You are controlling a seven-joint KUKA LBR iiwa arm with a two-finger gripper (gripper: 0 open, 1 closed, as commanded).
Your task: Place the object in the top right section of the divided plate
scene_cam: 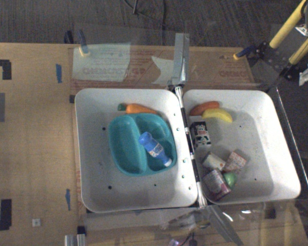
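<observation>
**Table** (31, 152). Pale wood surface taking up most of the frame. It carries both bins.

**Right bin** (277, 137). Shallow, white, at centre right. It holds the loose stock listed below.

**Left bin** (92, 188). Shallow, white, at centre frame, touching the right bin along its right edge.

**Divided plate** (120, 147). Teal, sitting in the middle of the left bin. It has one long section on its left and two smaller sections on its right, one above the other.

**Blue bottle** (155, 148). Lies slantwise on the right side of the plate. Its lower end is in the lower right section and its upper end reaches toward the divider. You cannot tell whether any of it rests in the top right section.

**Orange carrot-like piece** (138, 108). On the left bin floor, just beside the plate's upper rim and outside the plate.

**Banana** (218, 115). In the upper left of the right bin, touching an orange-red piece (204, 107).

**Cow-print carton** (199, 134). Stands against the right bin's left wall.

**Small packets** (213, 161). A cluster in the lower left of the right bin, with a green piece (230, 179) among them.

**Gripper**. You cannot tell its state from this view.

**Step in hand, as judged.** If the bottle is your object, the placement looks off target, sitting low on the plate. Your next move would be a regrasp across the bottle's narrow body, followed by a short shift toward the upper right section. If another item is meant, the carrot-like piece is the nearest candidate.
</observation>
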